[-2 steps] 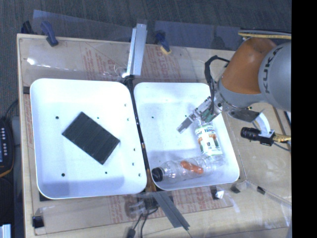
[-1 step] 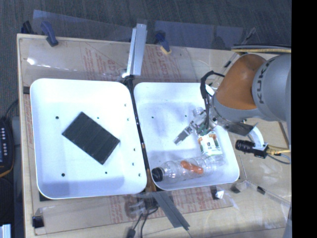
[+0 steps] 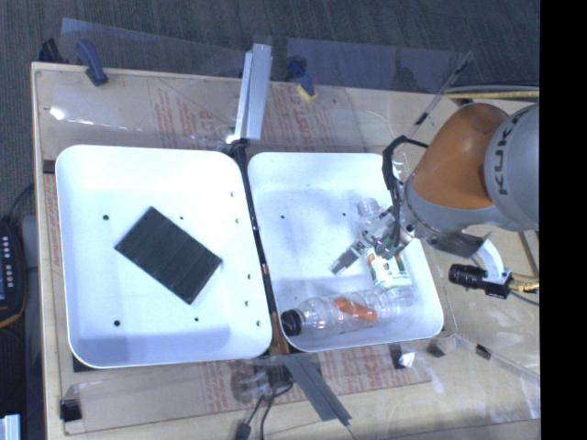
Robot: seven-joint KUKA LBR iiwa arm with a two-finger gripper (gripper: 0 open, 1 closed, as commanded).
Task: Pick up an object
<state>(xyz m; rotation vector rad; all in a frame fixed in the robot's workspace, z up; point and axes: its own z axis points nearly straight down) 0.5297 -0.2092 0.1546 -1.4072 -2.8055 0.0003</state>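
Now I am at the approach step: my claw is low in the right bin, but I cannot tell its state. A clear plastic bottle lies near the front wall; next I must descend over one object.

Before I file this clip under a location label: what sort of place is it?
Probably a robotics lab bench set up for bin-picking trials. Two white bins sit side by side on a board held by blue clamps, and a KUKA arm reaches its gripper above a clear plastic bottle.
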